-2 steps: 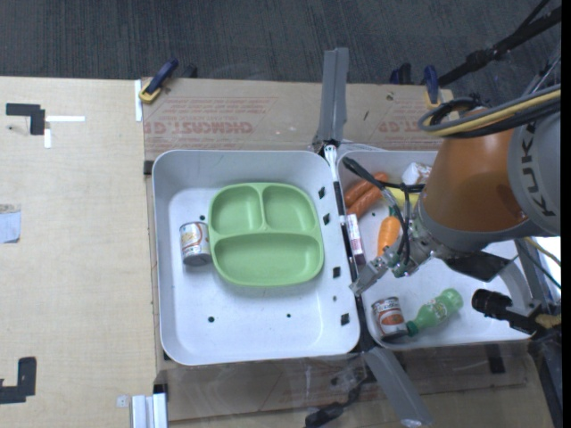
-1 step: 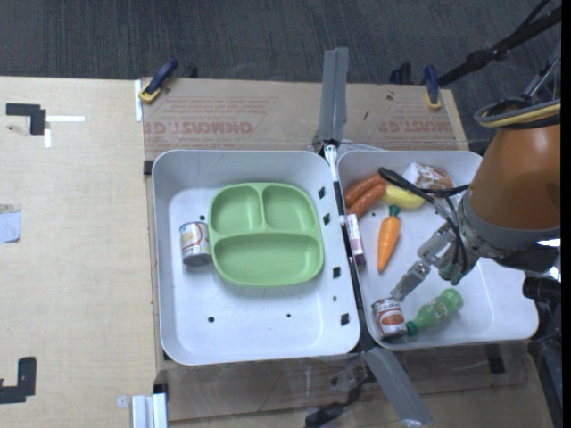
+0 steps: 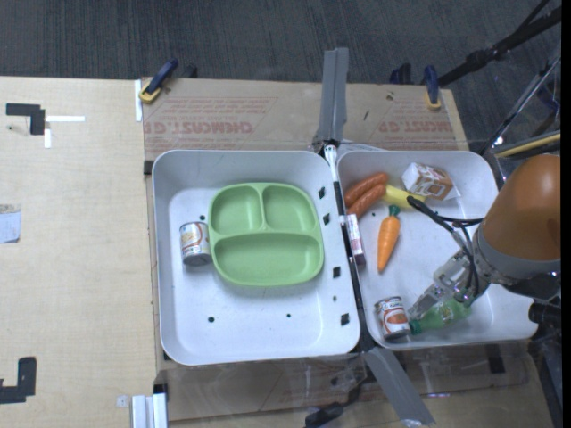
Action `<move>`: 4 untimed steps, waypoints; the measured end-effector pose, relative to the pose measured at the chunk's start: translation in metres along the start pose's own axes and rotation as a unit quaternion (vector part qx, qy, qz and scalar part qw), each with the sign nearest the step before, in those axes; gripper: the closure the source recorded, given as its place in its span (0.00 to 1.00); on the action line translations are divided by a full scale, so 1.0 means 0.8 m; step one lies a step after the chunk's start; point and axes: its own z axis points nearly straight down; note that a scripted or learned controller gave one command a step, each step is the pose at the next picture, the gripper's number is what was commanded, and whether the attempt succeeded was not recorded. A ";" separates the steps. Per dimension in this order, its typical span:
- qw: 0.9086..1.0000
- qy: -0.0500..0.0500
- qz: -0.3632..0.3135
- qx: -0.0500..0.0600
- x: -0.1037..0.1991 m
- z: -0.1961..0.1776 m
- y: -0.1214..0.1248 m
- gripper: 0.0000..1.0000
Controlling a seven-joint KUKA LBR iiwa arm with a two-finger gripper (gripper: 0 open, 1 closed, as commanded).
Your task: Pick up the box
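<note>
The box (image 3: 429,183) is a small white carton with a brown print, lying tilted at the far side of the right bin (image 3: 482,163). My gripper (image 3: 442,299) hangs low at the near right of that bin, well away from the box. It is right over a green bottle-like item (image 3: 443,316) that lies on the bin floor. The grey arm with its orange band (image 3: 532,210) comes in from the right, and black cables run from it across the bin toward the box.
In the right bin lie two red sausages (image 3: 364,193), a yellow banana (image 3: 399,195), an orange carrot (image 3: 387,240), a pen (image 3: 355,239) and a small can (image 3: 392,317). The left bin (image 3: 169,266) holds a green divided plate (image 3: 265,234) and another can (image 3: 194,242).
</note>
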 end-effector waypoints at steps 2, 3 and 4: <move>1.000 0.000 0.017 0.000 -0.026 -0.010 -0.023 1.00; 1.000 0.001 0.017 0.000 -0.026 -0.010 -0.023 0.00; 1.000 0.001 0.019 -0.001 -0.027 -0.020 -0.023 1.00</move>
